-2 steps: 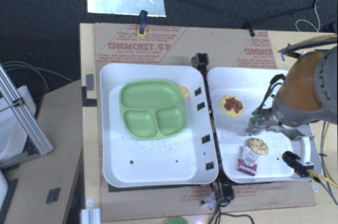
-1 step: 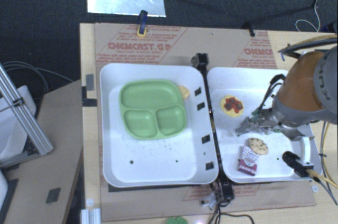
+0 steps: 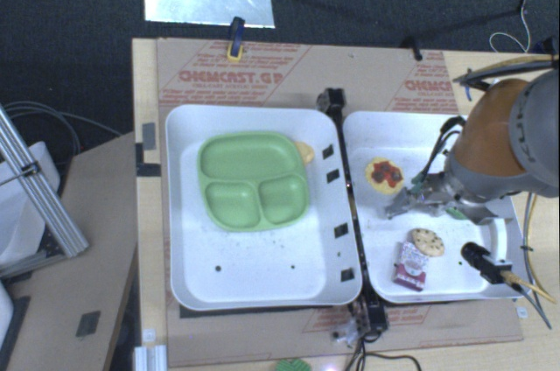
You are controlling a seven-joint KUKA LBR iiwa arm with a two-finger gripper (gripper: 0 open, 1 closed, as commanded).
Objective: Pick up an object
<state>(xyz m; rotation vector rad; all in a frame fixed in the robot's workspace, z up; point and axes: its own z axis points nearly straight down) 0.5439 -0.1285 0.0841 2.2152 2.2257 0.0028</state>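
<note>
**Metal gripper low in the right bin**

We see the gripper [image 3: 401, 205] just below a small round pizza [image 3: 384, 174]. We cannot tell its grip. A bumpy cookie [image 3: 427, 241] and red packet [image 3: 409, 266] lie nearby. A smooth green tray [image 3: 254, 180] fills the left bin [image 3: 188, 273]

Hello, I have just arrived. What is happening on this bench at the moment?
A grey robot arm with an orange band reaches in from the right, and its gripper hangs low over the right bin. It sits among three small things there: a toy pizza, a cookie and a red packet. Nothing shows between its fingers. In the left bin lies a green divided tray with a small yellow piece beside it.
</note>
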